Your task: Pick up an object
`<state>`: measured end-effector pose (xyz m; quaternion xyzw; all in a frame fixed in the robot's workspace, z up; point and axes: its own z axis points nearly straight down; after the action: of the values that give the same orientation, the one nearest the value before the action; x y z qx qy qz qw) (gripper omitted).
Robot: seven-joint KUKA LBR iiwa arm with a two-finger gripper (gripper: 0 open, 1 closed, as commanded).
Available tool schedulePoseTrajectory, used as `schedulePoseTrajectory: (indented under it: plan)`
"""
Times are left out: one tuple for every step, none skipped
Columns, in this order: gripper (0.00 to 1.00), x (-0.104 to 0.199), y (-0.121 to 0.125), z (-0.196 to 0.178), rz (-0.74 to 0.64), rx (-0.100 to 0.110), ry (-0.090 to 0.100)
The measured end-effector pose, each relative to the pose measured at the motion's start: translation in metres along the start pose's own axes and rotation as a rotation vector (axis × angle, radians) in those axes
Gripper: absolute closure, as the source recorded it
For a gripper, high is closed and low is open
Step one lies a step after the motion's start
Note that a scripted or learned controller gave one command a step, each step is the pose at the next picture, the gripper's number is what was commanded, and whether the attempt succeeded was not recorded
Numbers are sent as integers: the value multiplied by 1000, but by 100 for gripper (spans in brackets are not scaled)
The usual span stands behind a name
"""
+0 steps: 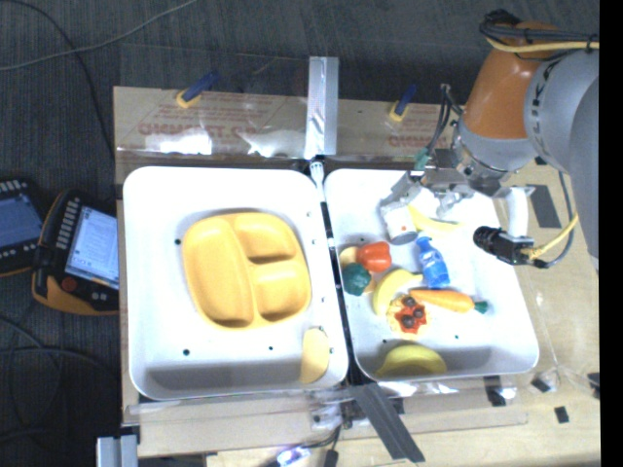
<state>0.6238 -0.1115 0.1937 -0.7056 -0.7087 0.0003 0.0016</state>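
I see the gripper (421,202) low over the far part of the right bin (516,343), and I cannot tell if it is released or clenched on something. Just under it lies a small white and red object (399,224), and nearer to me sit the tomato (374,255), the blue bottle (431,262), the banana (387,287) and the carrot (448,301). The left bin (156,290) holds a yellow divided tray (245,266).
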Motion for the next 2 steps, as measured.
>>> schedulePoseTrajectory:
  plan:
    - [0,-54,-9,77,40,2,-4]
    - [0,-69,-16,104,-11,-10,-3]
